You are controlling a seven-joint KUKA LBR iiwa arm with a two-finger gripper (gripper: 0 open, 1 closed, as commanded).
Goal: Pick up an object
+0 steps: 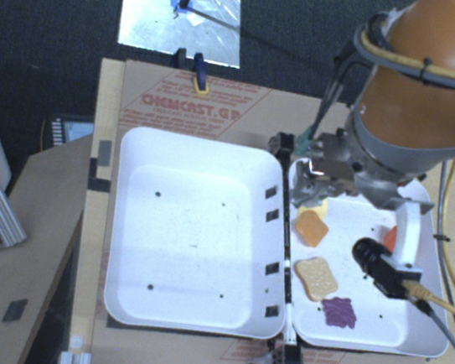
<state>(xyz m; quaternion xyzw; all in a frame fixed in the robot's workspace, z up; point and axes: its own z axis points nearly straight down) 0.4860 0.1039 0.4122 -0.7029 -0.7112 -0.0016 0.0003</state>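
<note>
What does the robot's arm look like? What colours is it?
The arm is big and rounded, orange on top with a grey ring beneath. Yellowish cables loop around it and trail down its side. Its metal gripper is silvery grey, and a black cylinder-shaped part sticks out.

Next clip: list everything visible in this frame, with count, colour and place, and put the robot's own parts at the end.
White bins: 2, white, side by side on the bench; left bin, right bin.
Orange piece: 1, orange, right bin, upper left part.
Yellow piece: 1, yellow, right bin, just above the orange piece, partly hidden by the arm.
Toast-shaped piece: 1, tan, right bin, near the divider.
Purple piece: 1, purple, right bin, near the front edge.
Red-orange piece: 1, right bin, mostly hidden.
Cardboard sheet: 1, brown with red print, under the bins.
Metal plate: 1, silvery, behind the bench.
Arm: 1, orange and grey, over the right bin's back.
Pincer: 1, metallic, at the right bin's back left corner.
</note>
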